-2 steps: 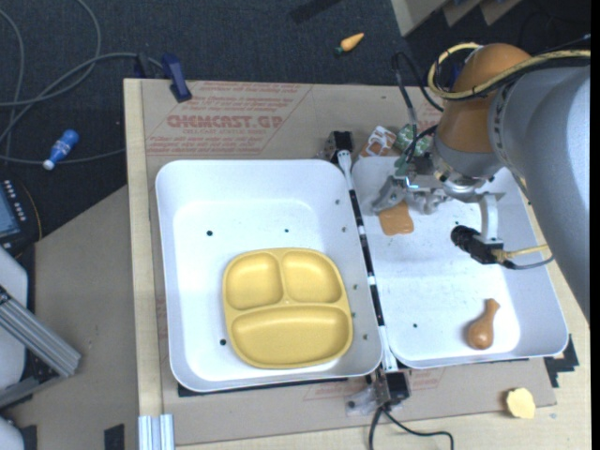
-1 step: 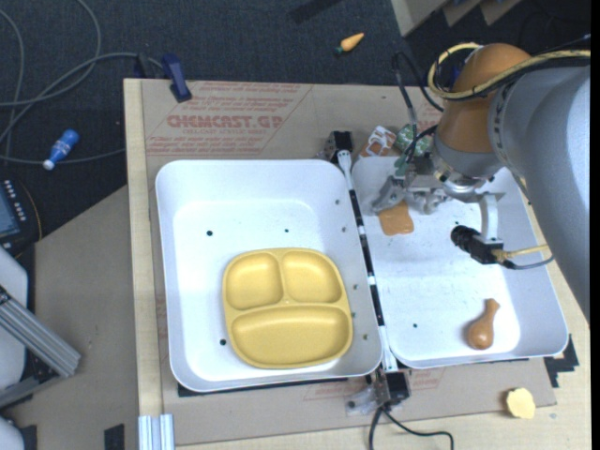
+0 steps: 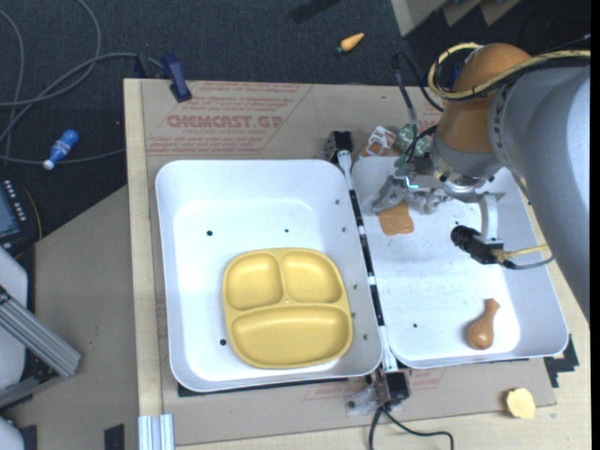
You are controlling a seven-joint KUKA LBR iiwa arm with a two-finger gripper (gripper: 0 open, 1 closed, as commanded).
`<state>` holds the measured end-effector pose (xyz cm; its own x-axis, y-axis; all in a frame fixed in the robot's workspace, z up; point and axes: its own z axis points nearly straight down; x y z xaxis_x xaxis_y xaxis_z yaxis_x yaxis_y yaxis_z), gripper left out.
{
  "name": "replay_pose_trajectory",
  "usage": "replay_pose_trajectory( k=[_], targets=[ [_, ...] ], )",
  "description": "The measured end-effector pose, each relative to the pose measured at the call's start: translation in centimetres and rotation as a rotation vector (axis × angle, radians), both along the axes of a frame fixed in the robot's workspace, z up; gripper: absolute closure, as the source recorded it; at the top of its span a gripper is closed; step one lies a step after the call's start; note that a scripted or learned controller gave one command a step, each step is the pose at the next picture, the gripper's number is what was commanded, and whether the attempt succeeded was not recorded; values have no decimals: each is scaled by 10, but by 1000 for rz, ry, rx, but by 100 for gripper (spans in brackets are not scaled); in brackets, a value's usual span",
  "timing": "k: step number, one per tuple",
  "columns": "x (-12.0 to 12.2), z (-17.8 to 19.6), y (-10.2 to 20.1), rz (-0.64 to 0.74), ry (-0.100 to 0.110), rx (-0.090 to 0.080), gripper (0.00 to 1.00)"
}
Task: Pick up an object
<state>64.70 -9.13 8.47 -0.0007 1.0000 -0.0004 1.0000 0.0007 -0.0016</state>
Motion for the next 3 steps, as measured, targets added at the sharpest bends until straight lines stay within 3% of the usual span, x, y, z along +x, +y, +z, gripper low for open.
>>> replay_pose_trajectory(
  k=[2,3],
  targets=[
    [20,0,0,1,-5,0,0],
    [4,0,-4,-1,0,0,0]
  ],
)
